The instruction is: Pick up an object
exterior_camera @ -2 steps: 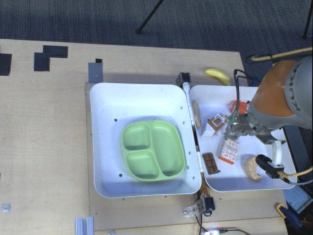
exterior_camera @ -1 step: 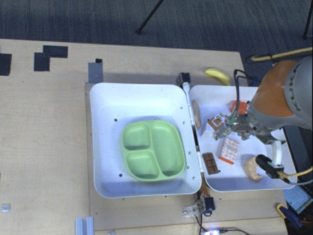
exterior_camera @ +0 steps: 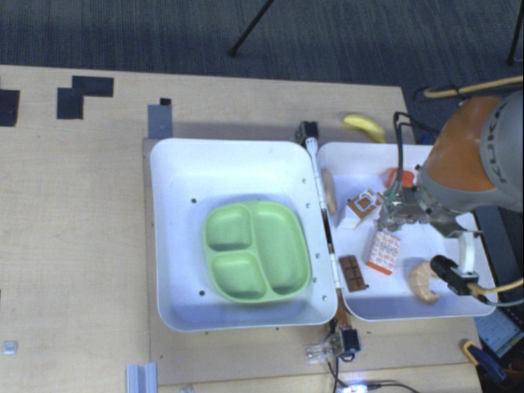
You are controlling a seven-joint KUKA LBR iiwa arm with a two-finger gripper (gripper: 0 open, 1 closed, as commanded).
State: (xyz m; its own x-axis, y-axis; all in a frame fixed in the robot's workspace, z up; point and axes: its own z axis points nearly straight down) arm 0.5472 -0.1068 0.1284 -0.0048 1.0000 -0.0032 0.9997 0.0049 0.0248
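Over the right bin (exterior_camera: pixel 352 162), the gripper (exterior_camera: pixel 393 218) hangs low at the end of the arm (exterior_camera: pixel 463 150), which comes in from the right side of the camera view. It points down at the bin floor, and from this angle I cannot tell whether it is open or closed, or whether it has hold of anything.

Just below the gripper lies an orange-and-white packet (exterior_camera: pixel 383 252), flat on the floor and slightly tilted. Its top edge sits right under the gripper tip, and contact between them cannot be judged. A small brown-and-white wrapper (exterior_camera: pixel 362 204) lies just to the gripper's left. A red scrap (exterior_camera: pixel 399 177) shows behind it, partly hidden. A brown bar (exterior_camera: pixel 354 273) lies near the bin's left wall, beside the packet's lower corner but apart from it. A pale tan lump (exterior_camera: pixel 422 282) rests near the bin's front edge, to the right of the packet. A pale strip (exterior_camera: pixel 330 191) lies along the left wall.

The left bin (exterior_camera: pixel 188 178) holds a green tray (exterior_camera: pixel 255 250) with three compartments, sitting flat near the middle.

Outside the bins, a banana (exterior_camera: pixel 364 125) lies on the bench (exterior_camera: pixel 74 219), just behind the right bin's far rim.
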